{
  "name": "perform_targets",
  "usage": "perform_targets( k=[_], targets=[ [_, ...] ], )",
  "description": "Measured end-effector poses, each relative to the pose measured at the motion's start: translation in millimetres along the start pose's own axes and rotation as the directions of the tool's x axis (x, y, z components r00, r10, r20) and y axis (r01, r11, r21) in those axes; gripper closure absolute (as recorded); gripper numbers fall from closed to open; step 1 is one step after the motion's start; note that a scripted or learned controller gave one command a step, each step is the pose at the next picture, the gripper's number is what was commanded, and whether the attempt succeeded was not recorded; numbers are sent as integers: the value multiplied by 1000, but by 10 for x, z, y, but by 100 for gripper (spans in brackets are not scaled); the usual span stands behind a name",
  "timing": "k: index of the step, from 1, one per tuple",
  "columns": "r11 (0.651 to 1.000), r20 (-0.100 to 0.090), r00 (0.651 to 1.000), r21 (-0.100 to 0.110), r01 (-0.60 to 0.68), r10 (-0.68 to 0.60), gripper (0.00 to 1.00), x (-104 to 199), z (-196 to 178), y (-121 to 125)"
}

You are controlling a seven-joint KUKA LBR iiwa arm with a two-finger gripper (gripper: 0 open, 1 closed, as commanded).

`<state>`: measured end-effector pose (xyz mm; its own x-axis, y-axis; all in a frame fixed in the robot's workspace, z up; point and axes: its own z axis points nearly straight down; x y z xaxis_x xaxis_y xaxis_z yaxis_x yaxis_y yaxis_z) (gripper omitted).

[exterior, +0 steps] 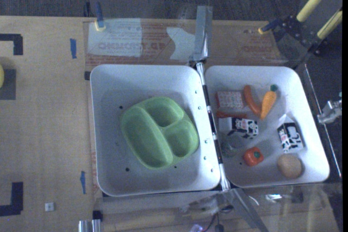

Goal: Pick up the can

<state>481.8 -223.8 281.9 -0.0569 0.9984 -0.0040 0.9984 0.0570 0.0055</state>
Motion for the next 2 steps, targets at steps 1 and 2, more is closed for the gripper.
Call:
perform_targets(
  k=[1,2],
  targets=[
    [999,-2,999,2,37,-37,100,-6,-998,153],
    [999,2,999,-2,40,-40,100,-5,-1107,168]
  ],
)
